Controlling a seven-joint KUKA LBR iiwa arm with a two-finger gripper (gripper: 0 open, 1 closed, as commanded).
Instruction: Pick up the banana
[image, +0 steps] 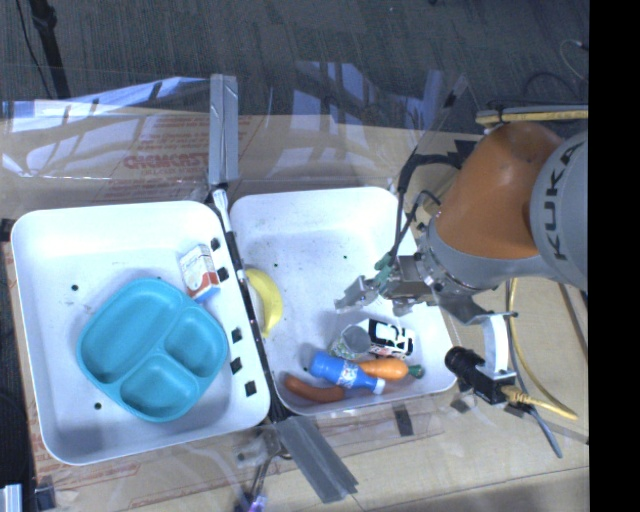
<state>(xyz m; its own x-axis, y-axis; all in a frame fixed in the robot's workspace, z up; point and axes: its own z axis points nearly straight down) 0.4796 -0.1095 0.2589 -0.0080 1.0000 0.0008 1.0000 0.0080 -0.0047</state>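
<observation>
Camera view shows the curved yellow banana (264, 298) lying against the right white bin's (300, 215) left wall. It looks light, smooth and soft, best pinched gently across its middle. The gripper (358, 293) hovers well apart; I cannot tell its opening.

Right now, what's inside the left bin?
The left bin holds a blue tray with three compartments and a small carton by the right wall. Whatever lies beneath the tray is covered. The banana is in the right bin.
</observation>
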